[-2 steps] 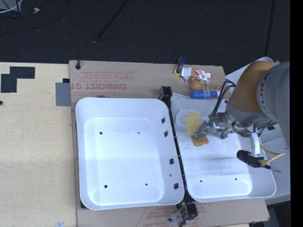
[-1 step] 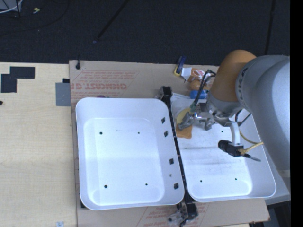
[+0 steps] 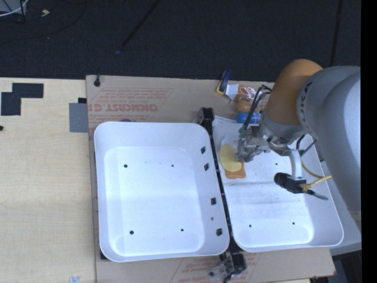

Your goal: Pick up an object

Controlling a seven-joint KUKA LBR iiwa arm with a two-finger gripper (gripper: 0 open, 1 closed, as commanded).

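One yellow and orange object (image 3: 231, 161) lies in your right bin (image 3: 277, 240) against its left wall, just left of your end effector (image 3: 246, 152), whose opening you cannot tell

Two white bins (image 3: 153, 158) with small black dots sit on brown cardboard (image 3: 147, 96) printed in red, a yellow-and-orange sponge (image 3: 231, 161) lies in one, and the grey arm (image 3: 330, 117) wears an orange band (image 3: 288, 93).
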